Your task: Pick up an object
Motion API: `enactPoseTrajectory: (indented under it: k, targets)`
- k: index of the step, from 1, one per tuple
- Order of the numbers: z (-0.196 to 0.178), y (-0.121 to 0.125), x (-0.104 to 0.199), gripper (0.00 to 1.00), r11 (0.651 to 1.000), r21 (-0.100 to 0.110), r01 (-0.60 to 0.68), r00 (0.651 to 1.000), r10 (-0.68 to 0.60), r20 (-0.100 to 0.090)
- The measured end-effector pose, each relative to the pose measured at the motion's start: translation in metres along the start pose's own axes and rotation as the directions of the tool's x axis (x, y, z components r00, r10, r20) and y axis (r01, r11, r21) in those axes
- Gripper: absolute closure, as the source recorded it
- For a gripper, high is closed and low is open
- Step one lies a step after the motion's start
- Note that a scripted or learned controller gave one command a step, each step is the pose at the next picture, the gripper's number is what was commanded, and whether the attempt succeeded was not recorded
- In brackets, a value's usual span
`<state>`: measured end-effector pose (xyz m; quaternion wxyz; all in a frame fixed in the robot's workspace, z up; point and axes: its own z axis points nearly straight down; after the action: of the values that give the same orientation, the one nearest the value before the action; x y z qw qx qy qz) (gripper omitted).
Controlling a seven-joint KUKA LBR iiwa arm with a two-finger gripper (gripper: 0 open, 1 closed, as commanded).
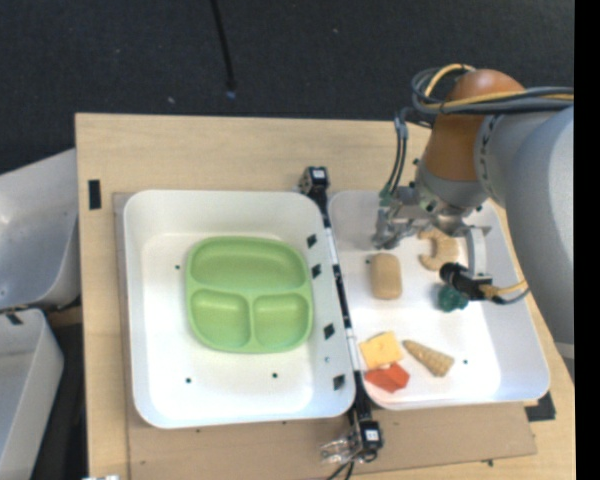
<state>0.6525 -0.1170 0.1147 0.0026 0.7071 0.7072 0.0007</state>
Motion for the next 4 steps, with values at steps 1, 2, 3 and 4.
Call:
enactPoseTrajectory:
  k: [1, 2, 3, 4]
  targets:
    - [-0.044, 0.002, -0.004, 1.0, 1.0, 0.0, -0.002, 1.0, 0.002, -0.002]
    - [-0.104, 0.007, 0.003, 1.0, 1.0, -0.003, 0.003, 1.0, -0.003, -0.002]
    - [-0.133, 0.008, 0.002, 1.0, 1.0, 0.0, 0.004, 1.0, -0.004, -0.002]
    - [-0.143, -0.01, 0.052, 1.0, 1.0, 0.005, 0.006, 1.0, -0.006, -0.003]
